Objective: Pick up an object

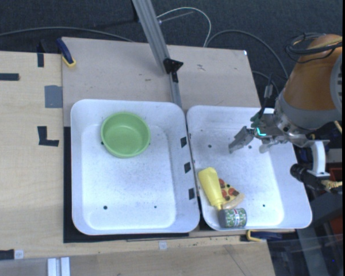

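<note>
arm (316, 73): cut off by the right edge
pizza slice (232, 194): left part hidden under the yellow bottle (211, 187)
can (234, 217): label too small to read

Two white bins (80, 154), one green bowl (125, 134), one yellow bottle (211, 187), one can (234, 217).

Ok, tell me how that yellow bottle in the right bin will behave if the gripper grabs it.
The yellow bottle lies on its side, so a nudge could probably roll it. It looks like smooth plastic, likely light and a bit slippery. The small can at its base may get knocked.
</note>
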Controlling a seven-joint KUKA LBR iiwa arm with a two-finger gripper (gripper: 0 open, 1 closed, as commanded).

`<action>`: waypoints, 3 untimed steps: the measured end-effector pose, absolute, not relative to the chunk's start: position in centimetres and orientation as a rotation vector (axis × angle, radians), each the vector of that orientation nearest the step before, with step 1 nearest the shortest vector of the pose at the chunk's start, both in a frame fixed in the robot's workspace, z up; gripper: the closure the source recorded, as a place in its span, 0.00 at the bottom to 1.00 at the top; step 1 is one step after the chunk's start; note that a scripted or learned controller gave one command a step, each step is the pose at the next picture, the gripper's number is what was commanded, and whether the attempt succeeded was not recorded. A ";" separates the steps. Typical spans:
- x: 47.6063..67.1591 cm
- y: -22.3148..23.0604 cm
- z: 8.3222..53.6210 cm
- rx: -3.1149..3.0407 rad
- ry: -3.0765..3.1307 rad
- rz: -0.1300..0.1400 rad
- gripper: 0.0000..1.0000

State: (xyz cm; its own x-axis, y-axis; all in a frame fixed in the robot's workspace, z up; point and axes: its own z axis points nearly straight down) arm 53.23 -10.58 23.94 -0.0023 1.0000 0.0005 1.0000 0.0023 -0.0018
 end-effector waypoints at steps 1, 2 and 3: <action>52.1 -10.3 18.4 -2.217 -2.218 0.007 0.00; 52.1 -10.0 12.6 -2.226 -2.222 -0.004 0.00; 52.3 -10.9 9.1 -2.247 -2.226 0.006 0.00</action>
